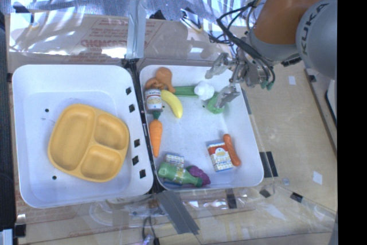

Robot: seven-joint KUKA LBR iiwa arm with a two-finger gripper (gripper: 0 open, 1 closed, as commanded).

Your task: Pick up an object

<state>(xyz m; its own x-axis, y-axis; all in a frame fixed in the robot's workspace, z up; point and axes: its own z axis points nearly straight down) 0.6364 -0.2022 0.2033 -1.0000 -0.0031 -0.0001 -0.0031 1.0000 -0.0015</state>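
Since our pincer (229,84) hangs over the right bin (252,140) for a pick, its fingers stand apart, gripping nothing; green toy (214,105) lies just below.

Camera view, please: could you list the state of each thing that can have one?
Yellow tray: flat in the left bin.
Banana: lying in the right bin.
Carrot: lying, tip toward the near wall.
Small carton: lying flat.
Gripper: open over the right bin's far right corner, holding nothing.
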